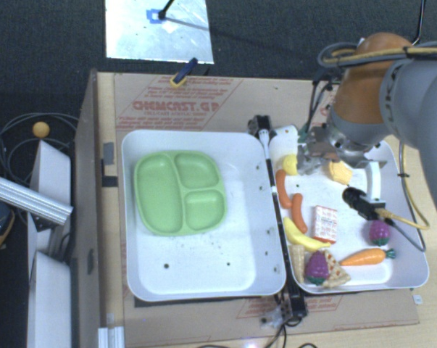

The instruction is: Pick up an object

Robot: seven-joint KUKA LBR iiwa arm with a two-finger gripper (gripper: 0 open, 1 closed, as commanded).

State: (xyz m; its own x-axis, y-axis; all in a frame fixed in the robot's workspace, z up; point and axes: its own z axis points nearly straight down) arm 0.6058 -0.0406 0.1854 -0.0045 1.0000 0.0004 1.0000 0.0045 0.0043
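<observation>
the cardboard (pixel 204 96) under the bins reads "chemcast gp" in red. the gripper (pixel 316 154) hangs at the right bin's (pixel 415 270) far edge, between a yellow toy (pixel 289 165) and a yellow block (pixel 340 172); wide or narrow, i cannot tell. a banana (pixel 305 236), small box (pixel 325 224) and carrot (pixel 363 257) crowd its near side. the left bin's (pixel 131 267) green plate (pixel 180 192) leaves its near half bare.

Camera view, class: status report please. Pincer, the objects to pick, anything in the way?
Pincer at right bin far-left corner, nothing seen held. Yellow toy beside it, orange sausage just nearer. Arm covers bin's far edge.
</observation>
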